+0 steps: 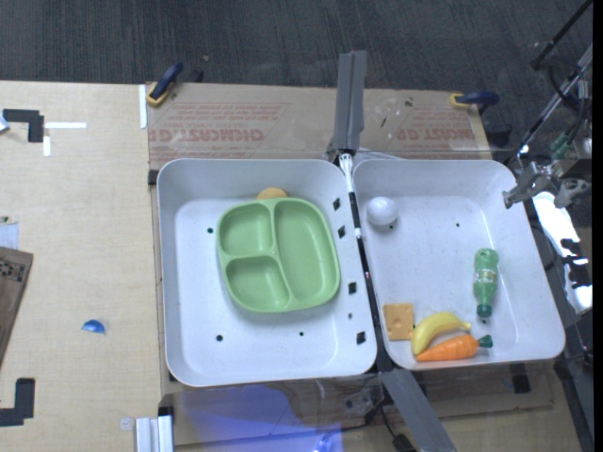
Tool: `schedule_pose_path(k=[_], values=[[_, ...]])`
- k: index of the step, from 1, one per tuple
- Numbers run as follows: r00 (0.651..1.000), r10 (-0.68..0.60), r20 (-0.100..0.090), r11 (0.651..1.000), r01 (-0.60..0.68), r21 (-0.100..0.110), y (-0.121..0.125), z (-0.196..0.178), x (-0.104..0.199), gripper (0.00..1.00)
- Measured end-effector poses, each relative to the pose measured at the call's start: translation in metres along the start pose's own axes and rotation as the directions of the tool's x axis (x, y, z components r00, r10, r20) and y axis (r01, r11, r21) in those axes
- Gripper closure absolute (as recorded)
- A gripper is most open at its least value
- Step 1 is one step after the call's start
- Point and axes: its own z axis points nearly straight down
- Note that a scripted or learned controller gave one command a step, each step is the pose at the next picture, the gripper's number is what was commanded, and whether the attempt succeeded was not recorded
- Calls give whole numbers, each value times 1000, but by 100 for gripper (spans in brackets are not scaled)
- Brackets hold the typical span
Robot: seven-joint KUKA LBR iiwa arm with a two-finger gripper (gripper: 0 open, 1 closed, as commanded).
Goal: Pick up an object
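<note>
Hand (524, 188) parked at right bin's (443, 191) far corner, grip state can't tell. Could easily snag banana (439, 327) plus carrot (450, 348) together, since touching.

The arm (569, 171) is reaching in from the right edge of the camera view, showing a short stretch of its pale, metallic wrist end, with dark cables running up and away behind it. The gripper (524, 186) is sitting at the upper right, pointing toward the left and slightly downward. Its parts are appearing small and blurred, which is making the finer detail of its pose hard to read.
</note>
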Motion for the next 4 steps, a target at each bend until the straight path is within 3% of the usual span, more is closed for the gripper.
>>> schedule_pose_path(k=[1, 2, 3, 4], values=[[999, 48, -1, 999, -48, 0, -22, 122, 2, 0], [1000, 29, -4, 1000, -29, -1, -39, 179, 7, 0], [999, 32, -2, 999, -32, -1, -40, 170, 6, 100], [986, 165, 0, 986, -165, -1, -19, 95, 48, 100]])
